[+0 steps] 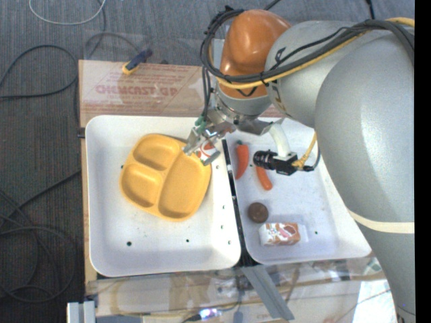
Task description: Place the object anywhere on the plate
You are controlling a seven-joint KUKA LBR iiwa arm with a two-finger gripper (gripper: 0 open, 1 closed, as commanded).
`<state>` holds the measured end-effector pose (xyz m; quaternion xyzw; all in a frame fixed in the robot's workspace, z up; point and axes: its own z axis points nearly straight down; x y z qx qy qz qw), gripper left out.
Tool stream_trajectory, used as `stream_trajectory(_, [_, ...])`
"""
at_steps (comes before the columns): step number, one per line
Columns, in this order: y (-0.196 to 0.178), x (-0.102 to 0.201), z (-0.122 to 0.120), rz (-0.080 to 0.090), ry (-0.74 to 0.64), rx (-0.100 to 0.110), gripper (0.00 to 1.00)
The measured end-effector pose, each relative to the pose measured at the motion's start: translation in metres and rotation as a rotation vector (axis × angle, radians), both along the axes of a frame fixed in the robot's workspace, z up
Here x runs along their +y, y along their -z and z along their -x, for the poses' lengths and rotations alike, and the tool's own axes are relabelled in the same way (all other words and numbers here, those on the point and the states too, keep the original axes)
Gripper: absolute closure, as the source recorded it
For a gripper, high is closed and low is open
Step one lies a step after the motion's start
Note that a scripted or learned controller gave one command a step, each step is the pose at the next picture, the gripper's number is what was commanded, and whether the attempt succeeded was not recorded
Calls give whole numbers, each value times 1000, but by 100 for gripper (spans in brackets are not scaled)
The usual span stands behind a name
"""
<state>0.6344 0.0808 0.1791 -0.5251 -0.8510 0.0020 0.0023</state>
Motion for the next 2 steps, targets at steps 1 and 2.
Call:
stream_trajectory(1, [0,0,0,-1,0,0,0])
stream_trajectory(2, [-5,0,0,-1,2,5,100])
